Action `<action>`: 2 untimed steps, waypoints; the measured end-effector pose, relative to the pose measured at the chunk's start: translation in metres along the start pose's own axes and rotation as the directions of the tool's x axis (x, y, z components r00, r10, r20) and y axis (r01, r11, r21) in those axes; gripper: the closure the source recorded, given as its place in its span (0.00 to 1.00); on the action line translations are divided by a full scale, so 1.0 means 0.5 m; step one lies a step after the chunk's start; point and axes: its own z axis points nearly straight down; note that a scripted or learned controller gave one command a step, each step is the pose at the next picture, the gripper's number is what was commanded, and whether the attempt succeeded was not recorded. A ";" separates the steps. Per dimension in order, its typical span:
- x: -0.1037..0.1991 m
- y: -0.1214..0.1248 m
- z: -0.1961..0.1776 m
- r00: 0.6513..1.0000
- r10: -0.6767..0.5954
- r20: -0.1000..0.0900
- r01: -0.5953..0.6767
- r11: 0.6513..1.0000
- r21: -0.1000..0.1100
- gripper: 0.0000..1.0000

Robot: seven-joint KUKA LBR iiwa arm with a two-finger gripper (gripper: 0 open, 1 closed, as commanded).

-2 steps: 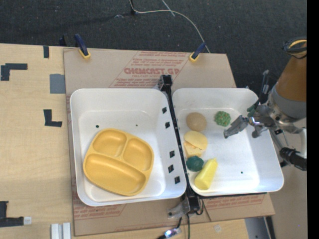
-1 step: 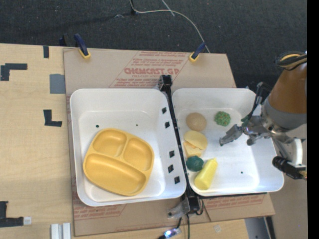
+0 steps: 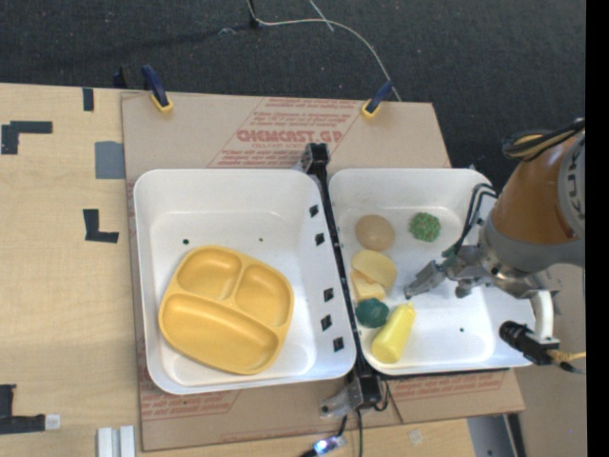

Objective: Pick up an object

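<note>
From above, two white bins sit side by side on a cardboard sheet [image 3: 285, 136], and the black divider [image 3: 328, 255] between them is our landmark. Left of the divider, the left bin [image 3: 152, 217] holds one thing: a yellow compartment plate [image 3: 226, 307] with three sections, lying low in the bin with bare white floor above it and to its right. Right of the divider, the right bin [image 3: 447, 184] holds five pieces: one tan round object [image 3: 375, 232] just off the divider, one pale yellow wedge [image 3: 374, 272] below it, one dark green ball [image 3: 371, 312] below that and touching the wedge, one yellow cylinder [image 3: 393, 333] slanting beside the ball, and one green knobbly piece [image 3: 425, 226] further right, standing apart. The gripper [image 3: 419, 282] reaches in from the far side of the right bin, its tip near the wedge, over bare floor; nothing sits between its fingers, and whether they are spread or pressed together I cannot tell. Open floor remains along the right bin's lower right. Two blue-and-yellow clamps [image 3: 157, 91] pin the cardboard's top edge.
</note>
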 end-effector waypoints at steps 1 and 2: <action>0.001 0.003 -0.026 1.000 -0.001 0.001 0.001 1.000 -0.004 1.00; 0.012 0.021 -0.122 1.000 -0.002 0.003 0.002 1.000 -0.012 1.00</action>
